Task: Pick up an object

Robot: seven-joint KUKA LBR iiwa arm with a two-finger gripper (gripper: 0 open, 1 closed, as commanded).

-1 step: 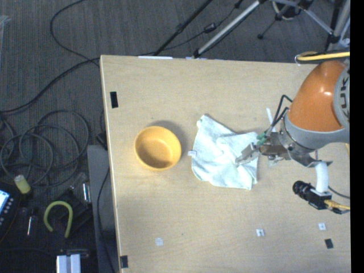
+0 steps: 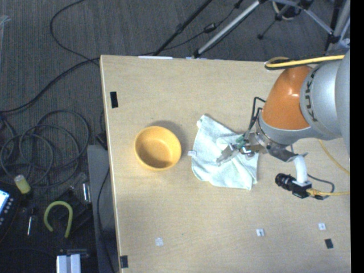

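Observation:
A crumpled white cloth (image 2: 220,170) lies on the pale wooden tabletop (image 2: 199,220), right of centre. My gripper (image 2: 230,152) reaches in from the right and sits low over the cloth's middle, its tip down among the folds. Whether it pinches the fabric is hidden by the wrist and the folds. A round yellow bowl (image 2: 157,147) stands upright to the left of the cloth, a short gap away from it.
The table's left edge (image 2: 108,169) drops to a floor strewn with cables (image 2: 45,141) and a green hook-shaped tool (image 2: 58,214). Small markers (image 2: 260,232) dot the front of the table. Tripod legs (image 2: 239,16) stand beyond the far edge.

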